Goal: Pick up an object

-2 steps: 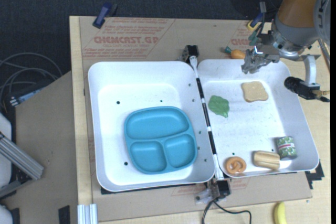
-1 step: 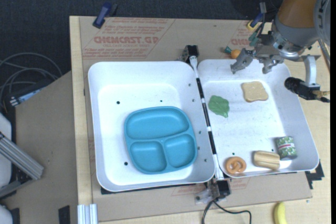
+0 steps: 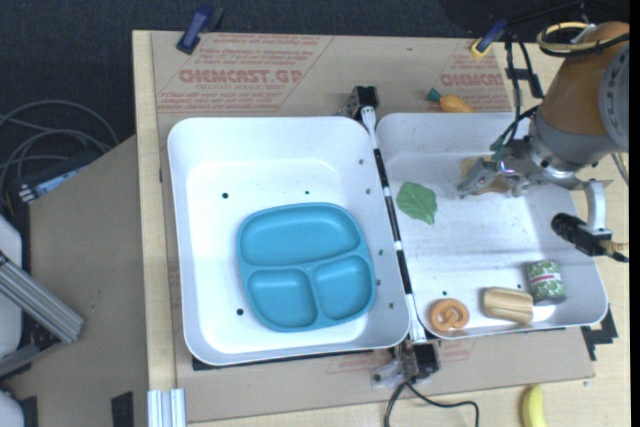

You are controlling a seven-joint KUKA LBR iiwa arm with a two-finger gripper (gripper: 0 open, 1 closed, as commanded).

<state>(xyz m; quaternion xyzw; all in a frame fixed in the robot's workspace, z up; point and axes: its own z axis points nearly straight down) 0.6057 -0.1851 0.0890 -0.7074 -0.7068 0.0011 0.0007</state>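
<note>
My gripper [image 3: 487, 179] hangs low over the back of the right bin [image 3: 590, 315], its fingers spread open with nothing between them. A green leaf-shaped piece [image 3: 418, 201] lies just to its left, apart from the fingertips. Along the bin's front edge sit a small brown pretzel-like ring [image 3: 449, 315], a tan bread roll [image 3: 507, 305] and a little green can [image 3: 546, 281]. The arm's orange band [image 3: 580, 95] rises at the right.
The left bin [image 3: 200, 215] holds a blue divided plate [image 3: 305, 265]. On the bench outside the bins lie an orange carrot toy [image 3: 452, 101] at the back and a yellow banana [image 3: 533, 407] at the front right. A black divider [image 3: 385, 205] separates the bins.
</note>
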